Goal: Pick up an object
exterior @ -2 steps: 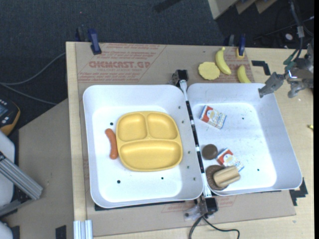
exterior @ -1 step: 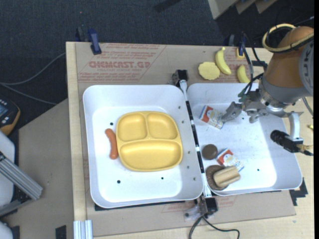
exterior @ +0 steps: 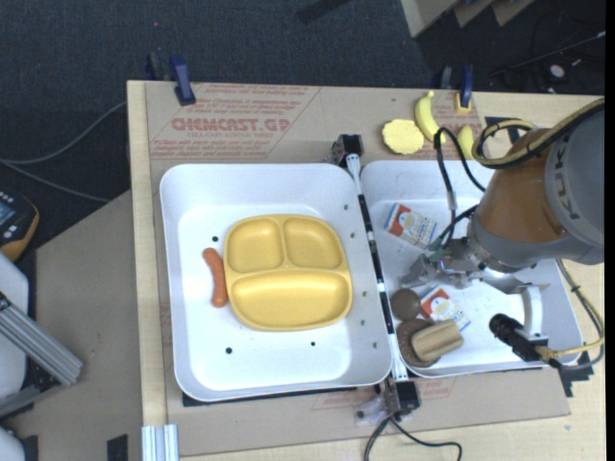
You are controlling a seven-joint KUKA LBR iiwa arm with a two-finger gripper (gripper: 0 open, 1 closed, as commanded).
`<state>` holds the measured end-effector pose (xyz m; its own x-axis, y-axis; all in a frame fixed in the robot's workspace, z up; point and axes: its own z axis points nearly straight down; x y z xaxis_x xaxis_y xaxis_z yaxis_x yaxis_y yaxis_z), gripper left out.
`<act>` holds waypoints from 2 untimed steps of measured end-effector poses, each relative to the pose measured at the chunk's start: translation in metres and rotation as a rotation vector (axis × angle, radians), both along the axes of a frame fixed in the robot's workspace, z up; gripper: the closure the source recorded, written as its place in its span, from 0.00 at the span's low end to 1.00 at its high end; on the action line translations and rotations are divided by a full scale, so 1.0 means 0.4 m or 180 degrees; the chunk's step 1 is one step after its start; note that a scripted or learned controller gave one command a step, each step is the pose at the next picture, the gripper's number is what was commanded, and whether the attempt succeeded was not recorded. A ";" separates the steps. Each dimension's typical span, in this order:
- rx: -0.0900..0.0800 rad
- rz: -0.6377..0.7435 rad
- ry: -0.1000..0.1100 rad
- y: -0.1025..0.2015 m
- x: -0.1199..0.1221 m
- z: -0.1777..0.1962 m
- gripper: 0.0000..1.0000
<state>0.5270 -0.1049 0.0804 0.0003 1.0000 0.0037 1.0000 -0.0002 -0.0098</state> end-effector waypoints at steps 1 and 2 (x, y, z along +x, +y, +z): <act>-0.0013 -0.0004 -0.0039 -0.005 0.011 0.036 1.00; -0.0012 -0.0005 -0.0036 -0.005 0.010 0.034 0.00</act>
